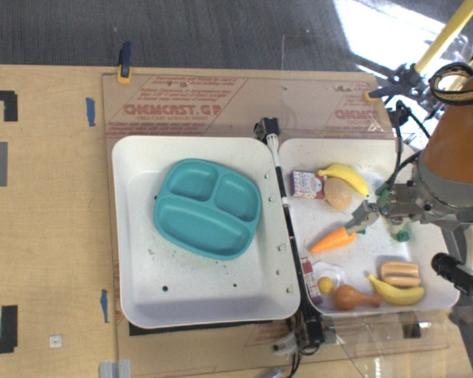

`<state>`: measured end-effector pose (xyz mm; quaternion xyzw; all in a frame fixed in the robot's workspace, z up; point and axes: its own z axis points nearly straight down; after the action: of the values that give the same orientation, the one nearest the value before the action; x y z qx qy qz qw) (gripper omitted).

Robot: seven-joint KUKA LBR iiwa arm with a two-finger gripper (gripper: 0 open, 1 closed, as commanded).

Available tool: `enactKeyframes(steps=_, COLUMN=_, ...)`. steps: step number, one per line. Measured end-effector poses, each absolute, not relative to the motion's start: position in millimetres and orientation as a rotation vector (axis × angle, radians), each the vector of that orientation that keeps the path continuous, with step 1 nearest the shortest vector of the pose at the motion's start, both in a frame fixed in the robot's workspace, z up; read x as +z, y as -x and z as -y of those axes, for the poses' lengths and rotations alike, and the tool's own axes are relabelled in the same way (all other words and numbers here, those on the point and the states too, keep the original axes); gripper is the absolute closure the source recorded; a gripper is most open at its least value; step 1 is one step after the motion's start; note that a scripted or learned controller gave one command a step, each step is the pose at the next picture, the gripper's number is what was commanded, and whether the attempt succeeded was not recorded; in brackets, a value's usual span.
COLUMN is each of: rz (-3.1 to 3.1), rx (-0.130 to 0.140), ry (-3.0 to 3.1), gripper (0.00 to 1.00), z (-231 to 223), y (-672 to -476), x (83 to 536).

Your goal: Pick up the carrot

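Carrot (333, 241): lay centre-right of frame in the right bin (449, 290), tilted. Probably a light, rigid, smooth toy; its thick orange middle seemed the best hold. Gripper (366, 216): at its green top, finger state indiscernible.
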<state>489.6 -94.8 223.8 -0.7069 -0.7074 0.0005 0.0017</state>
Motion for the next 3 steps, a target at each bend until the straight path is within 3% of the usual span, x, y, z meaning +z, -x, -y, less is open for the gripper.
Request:
enactKeyframes(steps=1, rz=1.881, rx=0.008, ry=2.505, gripper=0.00, z=91, y=-491.2, x=110)
enactKeyframes(steps=2, rz=1.699, rx=-0.003, ry=2.643, gripper=0.00, z=92, y=-527.1, x=89)
enactKeyframes(steps=3, rz=1.701, rx=-0.003, ry=2.654, gripper=1.00, z=95, y=-528.1, x=100)
